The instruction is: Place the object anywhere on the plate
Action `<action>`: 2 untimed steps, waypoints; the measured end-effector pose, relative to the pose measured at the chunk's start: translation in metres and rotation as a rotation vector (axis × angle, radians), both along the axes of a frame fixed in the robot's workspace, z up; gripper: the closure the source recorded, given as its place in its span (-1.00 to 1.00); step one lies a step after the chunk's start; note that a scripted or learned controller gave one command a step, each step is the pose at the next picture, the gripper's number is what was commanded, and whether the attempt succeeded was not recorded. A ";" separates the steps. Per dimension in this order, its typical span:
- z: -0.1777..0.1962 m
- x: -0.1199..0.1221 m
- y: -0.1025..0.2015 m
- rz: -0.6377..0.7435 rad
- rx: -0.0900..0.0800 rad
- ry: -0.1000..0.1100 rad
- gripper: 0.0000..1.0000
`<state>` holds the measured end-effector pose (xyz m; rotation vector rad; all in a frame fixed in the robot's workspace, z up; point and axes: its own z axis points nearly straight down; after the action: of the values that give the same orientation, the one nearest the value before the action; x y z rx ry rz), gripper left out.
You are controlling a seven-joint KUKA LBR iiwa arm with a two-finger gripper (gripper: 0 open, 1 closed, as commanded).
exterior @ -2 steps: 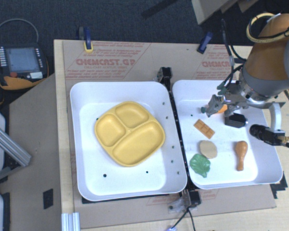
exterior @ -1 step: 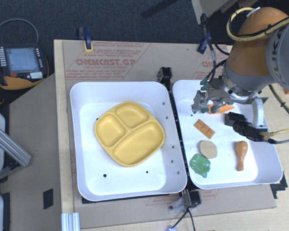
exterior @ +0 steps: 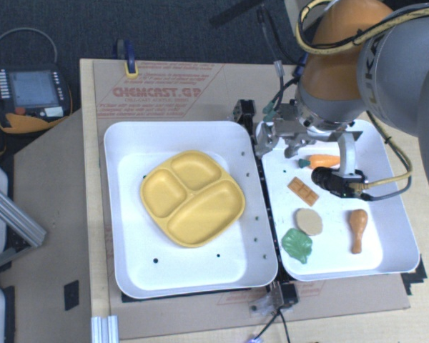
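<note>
One toy carrot (exterior: pixel 324 161) lay crosswise just beside the gripper (exterior: pixel 300 138), finger state indeterminable, divided yellow plate (exterior: pixel 193 198) well apart leftward.

— What do we see round the bins?

— We see a cardboard sheet (exterior: pixel 164 84) under them, printed with red lettering, and a yellow-and-blue clamp (exterior: pixel 130 57) gripping its far edge.

— And off to the left?

— We see a handheld control pendant (exterior: pixel 30 95) with a small screen, its cable looping above it, lying on dark carpet (exterior: pixel 129 13).
</note>
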<state>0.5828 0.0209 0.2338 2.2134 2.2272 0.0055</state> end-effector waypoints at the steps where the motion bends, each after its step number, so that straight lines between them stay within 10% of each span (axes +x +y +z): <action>1: -0.010 0.006 0.051 -0.002 -0.001 0.002 1.00; 2: 0.001 0.029 0.091 -0.002 0.000 -0.001 1.00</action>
<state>0.6122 0.1122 0.2351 2.2149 2.2246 0.0063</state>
